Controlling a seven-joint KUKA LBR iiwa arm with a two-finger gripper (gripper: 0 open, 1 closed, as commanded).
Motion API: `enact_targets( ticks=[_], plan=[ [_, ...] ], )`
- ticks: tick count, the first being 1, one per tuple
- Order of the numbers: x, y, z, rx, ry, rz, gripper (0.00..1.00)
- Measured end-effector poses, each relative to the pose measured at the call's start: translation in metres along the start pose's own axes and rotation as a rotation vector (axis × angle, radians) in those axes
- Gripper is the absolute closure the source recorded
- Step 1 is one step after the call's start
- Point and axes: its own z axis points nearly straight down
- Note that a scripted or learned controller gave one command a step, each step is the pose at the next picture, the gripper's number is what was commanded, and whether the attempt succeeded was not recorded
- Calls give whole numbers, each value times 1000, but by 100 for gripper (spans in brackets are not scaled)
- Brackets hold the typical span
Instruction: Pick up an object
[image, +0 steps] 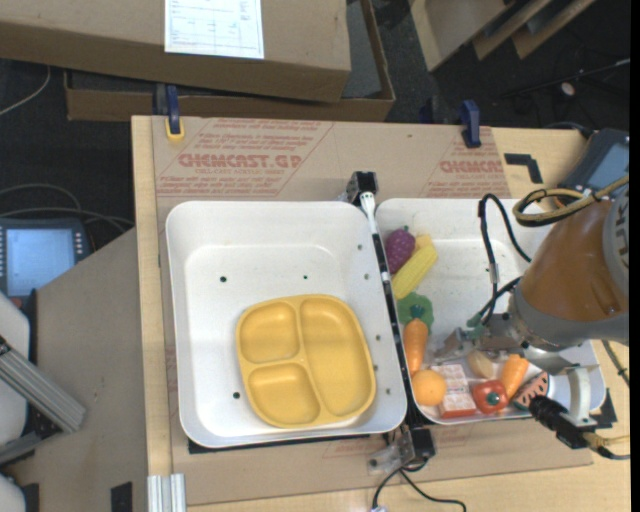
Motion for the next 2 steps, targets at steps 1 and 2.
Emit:
enact_targets(
  ticks=[1,2],
  plan=[
    [-3,4,-17,-14,-7,2,100],
    [-3,4,-16,-14,-7,2,0]
  ],
)
